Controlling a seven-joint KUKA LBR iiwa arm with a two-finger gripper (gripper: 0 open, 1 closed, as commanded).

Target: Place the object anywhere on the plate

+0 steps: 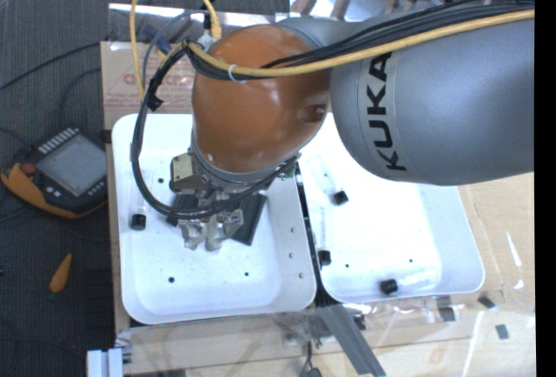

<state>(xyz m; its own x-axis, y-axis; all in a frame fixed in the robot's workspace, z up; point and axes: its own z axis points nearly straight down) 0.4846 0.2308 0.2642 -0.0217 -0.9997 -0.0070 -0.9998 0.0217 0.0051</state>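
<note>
The big grey arm point(434, 97) with its orange band point(252, 102) sweeps in over the left bin point(148, 288), and the tool point(208, 234) hangs low above that bin's floor. Its two pale fingers point(193, 236) point down side by side with little or no gap between them; nothing sits between them. Just beside the tool, toward the bins' shared divider, a dark flat piece point(249, 219) peeks out from under the wrist, but what it is cannot be told, and most of it is hidden by the arm. A plate cannot be made out, and the orange band covers much of the left bin's far half. A small black object point(137, 220) rests near the left bin's outer wall, well apart from the tool. In the right bin point(452, 236), a black bit point(340, 197) lies near the divider, another point(388, 286) near the front rim. Left of the left bin, off the tabletop, lies a teach pendant point(65, 171), with an orange item point(59, 273) nearby. Black and yellow cables point(152, 71) loop over the wrist.
</note>
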